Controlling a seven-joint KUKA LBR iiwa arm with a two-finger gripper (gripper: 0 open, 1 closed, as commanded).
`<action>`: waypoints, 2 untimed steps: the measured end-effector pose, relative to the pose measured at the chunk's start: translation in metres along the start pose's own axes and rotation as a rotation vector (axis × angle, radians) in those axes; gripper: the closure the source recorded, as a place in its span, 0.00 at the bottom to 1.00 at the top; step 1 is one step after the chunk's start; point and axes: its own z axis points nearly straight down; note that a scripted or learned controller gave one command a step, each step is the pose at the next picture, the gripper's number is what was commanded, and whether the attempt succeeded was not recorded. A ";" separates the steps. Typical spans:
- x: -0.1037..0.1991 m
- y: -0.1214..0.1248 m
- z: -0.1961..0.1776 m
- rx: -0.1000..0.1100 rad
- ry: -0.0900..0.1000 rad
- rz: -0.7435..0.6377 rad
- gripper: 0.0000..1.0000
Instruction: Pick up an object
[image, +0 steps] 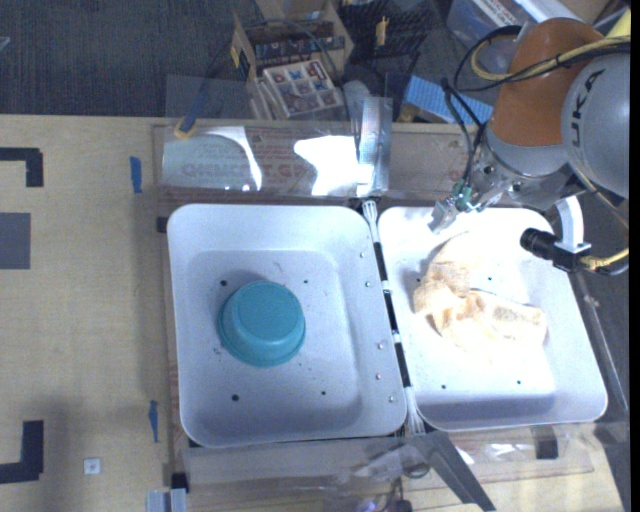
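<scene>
The camera view looks down at a slant on two shallow white bins set side by side on a pale wooden bench (80, 330). The left bin (190, 250) holds a teal bowl (262, 321), turned upside down and resting a little left of the bin's middle, with small dark specks scattered on the floor around it. The right bin (570, 400) holds a crumpled cloth (472, 305), cream with tan or orange blotches, lying across the middle of the bin floor and reaching from near the left wall toward the right side. Glare washes out much of this bin, so the cloth's folds are hard to read.

The grey arm (600, 110) with its orange band (535, 70) comes in from the upper right, with black cables looping around it. The gripper (447, 212) hangs over the far left corner of the right bin, just above the upper edge of the cloth. Its tip is small and blurred against the bright bin, so I cannot tell how wide the claw stands, nor whether it touches the cloth. Nothing is seen caught in it.

Behind the bins lies a strip of shiny, reflective sheeting (260, 160), and beyond that a clutter of boxes and printed cards (295, 80) on a dark floor. Blue tape marks (135, 172) sit on the bench left of the bins.
</scene>
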 end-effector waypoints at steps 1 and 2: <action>0.000 0.000 0.000 0.000 0.000 0.000 0.00; -0.031 -0.046 0.097 -0.003 -0.002 -0.110 0.00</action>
